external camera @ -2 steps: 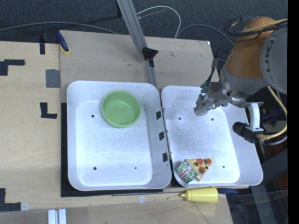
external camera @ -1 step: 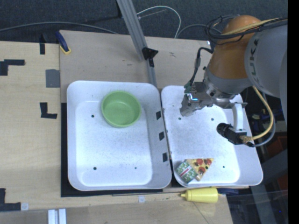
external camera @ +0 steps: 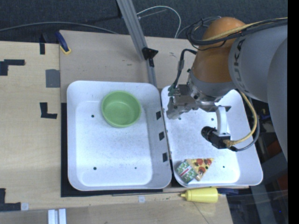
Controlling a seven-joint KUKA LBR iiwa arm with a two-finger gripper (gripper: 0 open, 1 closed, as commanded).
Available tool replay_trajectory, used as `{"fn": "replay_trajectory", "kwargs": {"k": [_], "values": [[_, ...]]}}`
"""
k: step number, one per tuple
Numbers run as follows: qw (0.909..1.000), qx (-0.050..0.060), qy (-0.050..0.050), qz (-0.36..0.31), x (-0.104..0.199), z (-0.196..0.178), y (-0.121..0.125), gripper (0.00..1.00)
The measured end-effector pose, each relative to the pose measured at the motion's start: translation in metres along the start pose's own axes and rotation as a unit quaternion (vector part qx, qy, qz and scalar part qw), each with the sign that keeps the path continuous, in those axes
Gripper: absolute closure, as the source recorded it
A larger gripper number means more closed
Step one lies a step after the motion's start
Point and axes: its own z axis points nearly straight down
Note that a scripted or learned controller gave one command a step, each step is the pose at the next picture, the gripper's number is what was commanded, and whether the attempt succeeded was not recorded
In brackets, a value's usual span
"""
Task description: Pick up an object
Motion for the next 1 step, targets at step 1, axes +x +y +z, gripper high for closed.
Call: {"fn": "replay_trajectory", "kwargs": {"k": [1], "values": [[1.0000, 0.001, 0.000, 0.000, 0.0574, 0.0188, -0.0060, 1.00]]}}
